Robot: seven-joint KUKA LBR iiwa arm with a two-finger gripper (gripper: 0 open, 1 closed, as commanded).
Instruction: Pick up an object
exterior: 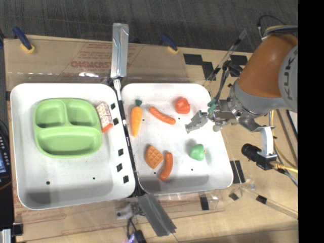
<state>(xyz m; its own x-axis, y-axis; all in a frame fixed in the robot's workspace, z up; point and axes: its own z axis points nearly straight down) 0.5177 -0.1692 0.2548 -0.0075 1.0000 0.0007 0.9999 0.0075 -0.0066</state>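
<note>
Cardboard is covering the bench (152,54) under both white bins, with dark carpet lying beyond. I am watching the gripper (204,119) hanging over the right bin (217,171) near its right edge, grasping nothing that I can see (whether its fingers are spread I cannot tell). A green pepper (197,151) is sitting just below it, a red one (182,105) just left. Carrot (136,118) and sausage (162,116) are lying farther left. The arm is running off the view's right side.

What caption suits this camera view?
Gripper hovers over right bin of toy foods; green tray sits in left bin.
</note>
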